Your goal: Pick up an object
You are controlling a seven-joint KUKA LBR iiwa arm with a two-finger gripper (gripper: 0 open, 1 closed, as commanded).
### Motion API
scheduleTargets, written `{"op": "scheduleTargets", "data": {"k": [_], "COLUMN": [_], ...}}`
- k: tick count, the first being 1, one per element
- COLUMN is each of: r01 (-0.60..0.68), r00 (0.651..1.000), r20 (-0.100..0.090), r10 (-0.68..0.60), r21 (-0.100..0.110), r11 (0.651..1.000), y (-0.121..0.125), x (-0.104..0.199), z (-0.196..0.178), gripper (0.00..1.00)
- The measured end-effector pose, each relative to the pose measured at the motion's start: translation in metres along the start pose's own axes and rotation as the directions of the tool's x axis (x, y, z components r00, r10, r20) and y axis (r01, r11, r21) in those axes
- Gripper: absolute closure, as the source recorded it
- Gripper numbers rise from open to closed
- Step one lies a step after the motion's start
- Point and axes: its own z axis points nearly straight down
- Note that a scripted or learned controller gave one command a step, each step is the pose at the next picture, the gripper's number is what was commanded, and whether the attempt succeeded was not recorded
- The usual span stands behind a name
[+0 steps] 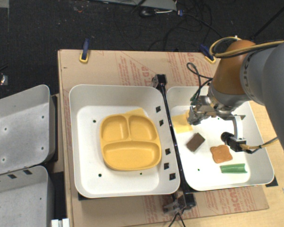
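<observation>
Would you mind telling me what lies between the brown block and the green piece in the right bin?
In the camera view, the orange toast-like piece lies between the brown block and the green piece, on the right bin floor.

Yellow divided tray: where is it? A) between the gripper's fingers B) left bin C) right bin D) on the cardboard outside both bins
B. The yellow divided tray lies flat in the left bin, while the brown block, toast-coloured piece and green piece lie in the right bin.
</observation>
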Motion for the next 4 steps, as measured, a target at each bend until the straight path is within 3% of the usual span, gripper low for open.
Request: {"op": "scheduleTargets", "data": {"k": [3, 4], "r01": [0.005, 0.005], "r00": [1.0, 1.0], "r20": [0.001, 0.0], "r10": [-0.005, -0.005], "r21": [-0.006, -0.003], "r11": [1.0, 1.0], "y": [0.019, 0.02], "x": [0.009, 0.009], "z": [-0.154, -0.172], "gripper": [1.0, 1.0]}}
